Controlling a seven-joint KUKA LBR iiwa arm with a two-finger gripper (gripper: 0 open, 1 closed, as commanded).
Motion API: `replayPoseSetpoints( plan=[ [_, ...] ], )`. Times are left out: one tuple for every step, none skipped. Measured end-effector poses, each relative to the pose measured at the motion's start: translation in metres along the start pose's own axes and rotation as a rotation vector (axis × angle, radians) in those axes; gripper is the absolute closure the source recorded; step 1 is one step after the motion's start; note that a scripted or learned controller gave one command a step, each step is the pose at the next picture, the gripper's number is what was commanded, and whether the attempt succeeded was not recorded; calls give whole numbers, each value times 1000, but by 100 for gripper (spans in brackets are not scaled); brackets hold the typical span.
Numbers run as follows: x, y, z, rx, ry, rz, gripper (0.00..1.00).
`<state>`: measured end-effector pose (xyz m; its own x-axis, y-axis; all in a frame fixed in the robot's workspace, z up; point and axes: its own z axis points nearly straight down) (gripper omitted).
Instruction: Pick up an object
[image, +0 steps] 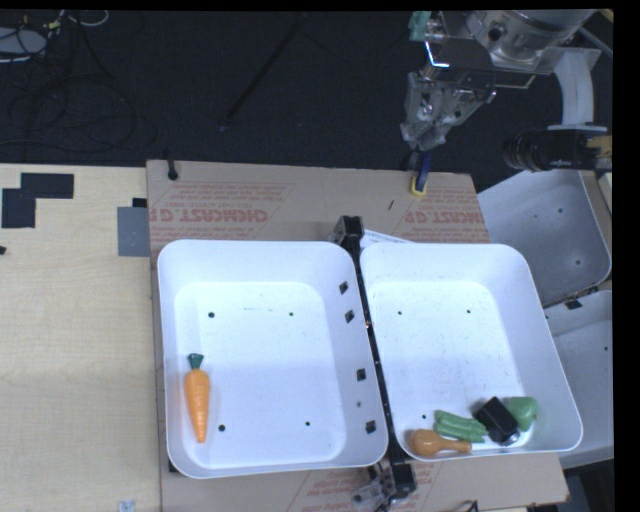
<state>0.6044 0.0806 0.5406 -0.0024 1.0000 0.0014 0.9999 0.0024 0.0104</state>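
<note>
An orange toy carrot (197, 400) with a green top lies in the left bin (255, 265), near its front left corner. In the right bin's (450, 270) front right corner sits a cluster: a green pod (459, 425), a black block (497, 420), a light green piece (522, 408) and an orange-brown gourd shape (438, 443). My gripper (423, 135) hangs high beyond the far edge of the right bin, over the dark background, well away from every object.
A brown cardboard sheet (260, 205) lies under both bins. A small yellow and blue clip (420, 183) stands on its far edge, just below the gripper. A black divider with clips (362, 340) runs between the bins. A grey metal plate (560, 230) lies to the right.
</note>
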Motion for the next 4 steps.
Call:
replayPoseSetpoints(
  plan=[
    [-12,19,140,26,-4,4,100],
    [-60,-21,39,4,-2,6,100],
    [-104,0,186,26,-3,7,100],
    [-118,-32,224,20,-2,5,100]
  ],
)
